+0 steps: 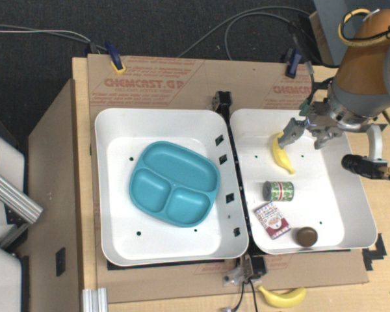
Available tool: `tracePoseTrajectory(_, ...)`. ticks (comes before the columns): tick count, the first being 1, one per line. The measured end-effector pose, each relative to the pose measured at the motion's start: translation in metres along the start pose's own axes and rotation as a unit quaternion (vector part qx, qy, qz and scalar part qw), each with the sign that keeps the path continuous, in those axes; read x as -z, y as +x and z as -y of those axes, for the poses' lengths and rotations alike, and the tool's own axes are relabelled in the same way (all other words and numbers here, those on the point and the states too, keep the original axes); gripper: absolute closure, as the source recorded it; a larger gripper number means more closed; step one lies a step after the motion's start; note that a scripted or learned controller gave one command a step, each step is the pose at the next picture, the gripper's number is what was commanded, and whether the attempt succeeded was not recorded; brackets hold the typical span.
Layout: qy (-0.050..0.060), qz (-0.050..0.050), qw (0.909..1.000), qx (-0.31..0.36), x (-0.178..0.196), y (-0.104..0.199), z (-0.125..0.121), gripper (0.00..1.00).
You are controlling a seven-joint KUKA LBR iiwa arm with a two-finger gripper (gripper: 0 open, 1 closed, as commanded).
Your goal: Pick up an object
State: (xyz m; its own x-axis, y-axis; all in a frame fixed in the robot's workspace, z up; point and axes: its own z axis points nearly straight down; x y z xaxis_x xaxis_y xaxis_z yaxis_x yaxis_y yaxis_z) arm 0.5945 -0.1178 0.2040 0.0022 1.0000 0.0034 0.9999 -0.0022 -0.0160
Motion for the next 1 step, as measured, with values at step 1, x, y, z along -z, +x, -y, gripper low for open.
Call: tracePoseTrajectory(1, -0.007, 0.001, 1.0, 0.001, 0.008, 0.0003, -0.0029, 0.0)
